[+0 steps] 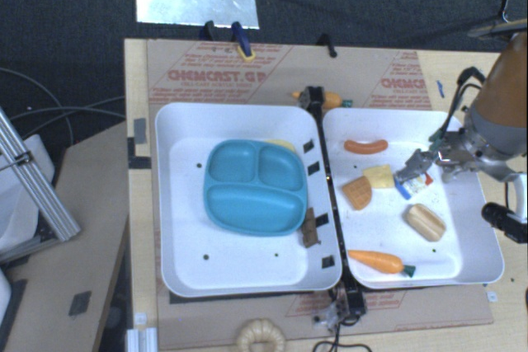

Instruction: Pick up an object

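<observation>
Bins [186, 202] come first on my screen: two white ones side by side. I see one blue divided plate [254, 187] in the left bin. In the right bin I count five food items: an orange carrot [375, 260] with a green tip near the front wall, a tan bread roll [425, 222], a red sausage [365, 147], a brown toast slice [357, 193] and a pale yellow wedge [379, 176]. The gripper [410, 174] hangs just right of the wedge, beside a small blue-and-white piece [415, 186]; I cannot tell its finger spread or whether it holds anything.
</observation>
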Available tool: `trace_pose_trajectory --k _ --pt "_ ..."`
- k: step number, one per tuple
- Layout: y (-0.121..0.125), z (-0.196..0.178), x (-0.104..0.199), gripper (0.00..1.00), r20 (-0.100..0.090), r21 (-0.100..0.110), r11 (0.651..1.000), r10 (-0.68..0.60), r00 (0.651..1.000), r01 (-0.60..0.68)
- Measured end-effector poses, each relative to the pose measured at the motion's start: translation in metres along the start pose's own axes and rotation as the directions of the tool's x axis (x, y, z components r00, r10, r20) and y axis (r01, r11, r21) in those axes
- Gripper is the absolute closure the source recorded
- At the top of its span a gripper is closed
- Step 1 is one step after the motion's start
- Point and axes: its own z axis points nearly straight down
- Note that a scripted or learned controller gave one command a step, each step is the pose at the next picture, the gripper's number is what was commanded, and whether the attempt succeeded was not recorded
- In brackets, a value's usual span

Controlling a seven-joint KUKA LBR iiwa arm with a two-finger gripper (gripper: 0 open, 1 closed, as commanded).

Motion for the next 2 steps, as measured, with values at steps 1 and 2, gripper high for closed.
trace_pose_trajectory --k 1,2 --pt "0.002 -0.005 0.0 0.0 0.002 -0.01 1.0 -0.002 1.0 0.002" --pt "0.009 0.055 0.0 0.0 0.001 -0.006 1.0 0.0 1.0 0.0"
